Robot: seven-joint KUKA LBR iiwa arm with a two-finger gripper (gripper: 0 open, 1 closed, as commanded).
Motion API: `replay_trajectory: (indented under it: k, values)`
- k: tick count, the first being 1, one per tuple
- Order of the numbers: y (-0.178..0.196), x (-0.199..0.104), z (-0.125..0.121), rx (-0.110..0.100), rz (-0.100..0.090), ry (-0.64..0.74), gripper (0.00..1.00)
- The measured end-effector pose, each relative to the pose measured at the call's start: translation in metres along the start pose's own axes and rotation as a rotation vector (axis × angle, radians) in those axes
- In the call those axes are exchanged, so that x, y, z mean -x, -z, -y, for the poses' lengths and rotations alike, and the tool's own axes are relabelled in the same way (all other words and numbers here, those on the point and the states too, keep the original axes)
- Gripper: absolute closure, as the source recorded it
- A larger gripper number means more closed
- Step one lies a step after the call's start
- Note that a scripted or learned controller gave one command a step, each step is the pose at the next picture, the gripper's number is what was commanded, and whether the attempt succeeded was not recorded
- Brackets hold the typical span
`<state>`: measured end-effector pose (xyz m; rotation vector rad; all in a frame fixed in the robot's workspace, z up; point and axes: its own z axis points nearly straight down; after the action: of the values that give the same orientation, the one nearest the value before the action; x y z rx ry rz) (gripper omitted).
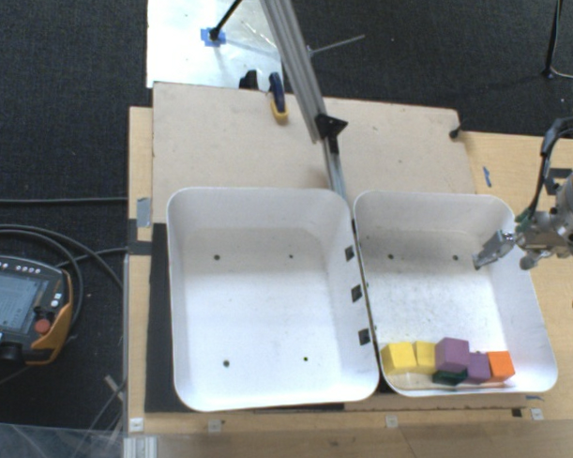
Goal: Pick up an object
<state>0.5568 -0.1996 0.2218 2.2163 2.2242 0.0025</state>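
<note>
Blocks [448, 360] in yellow, purple, dark green and orange sit bunched in a row along the near wall of the right bin [437, 215], the row running left to right. Bare floor lies behind them. The hand [500, 248] hangs over the bin's far right side, apart from them; its spread I cannot tell.
</note>
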Motion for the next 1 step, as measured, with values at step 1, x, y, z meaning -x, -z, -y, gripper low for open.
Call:
replay_trajectory:
  k: [1]
  values:
    - [0.0116,0.0001,-0.0011,0.004,0.001,0.004,1.0]
